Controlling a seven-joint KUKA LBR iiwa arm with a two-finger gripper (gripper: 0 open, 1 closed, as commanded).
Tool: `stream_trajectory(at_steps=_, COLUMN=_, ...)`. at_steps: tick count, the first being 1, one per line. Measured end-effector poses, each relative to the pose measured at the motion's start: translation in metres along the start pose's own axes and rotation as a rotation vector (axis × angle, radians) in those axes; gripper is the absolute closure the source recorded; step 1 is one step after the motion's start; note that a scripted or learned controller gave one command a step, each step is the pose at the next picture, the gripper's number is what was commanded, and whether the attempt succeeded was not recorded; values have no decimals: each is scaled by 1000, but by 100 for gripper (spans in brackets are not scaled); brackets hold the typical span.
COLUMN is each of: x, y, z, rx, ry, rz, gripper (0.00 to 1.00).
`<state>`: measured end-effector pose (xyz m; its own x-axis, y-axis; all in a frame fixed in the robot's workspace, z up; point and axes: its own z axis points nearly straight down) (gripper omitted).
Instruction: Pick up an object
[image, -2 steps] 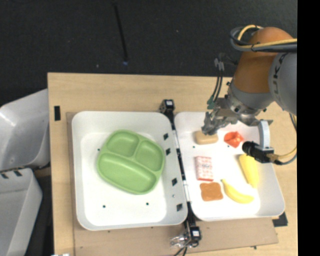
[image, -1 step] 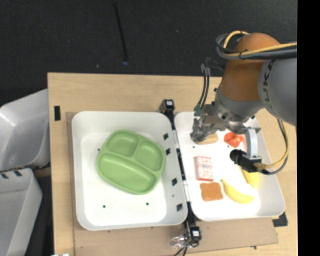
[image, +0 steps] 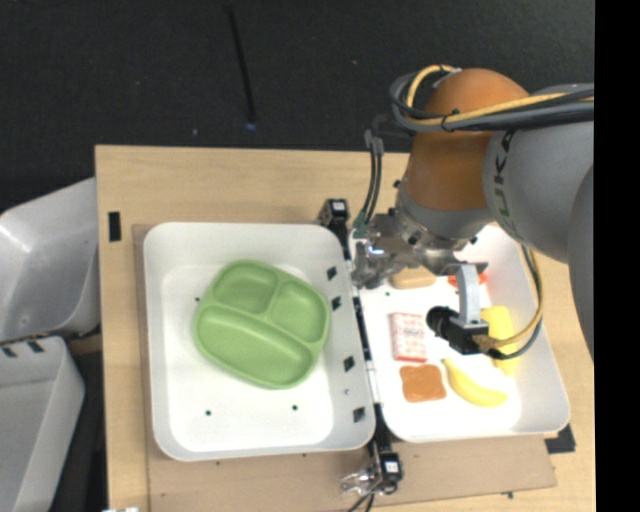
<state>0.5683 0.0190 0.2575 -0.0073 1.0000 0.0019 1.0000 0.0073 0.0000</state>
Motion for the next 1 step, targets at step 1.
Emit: stream_trajectory(at_steps=1, x=45, y=-12, z=1, rx=1, ry=0, rz=0, gripper=100)
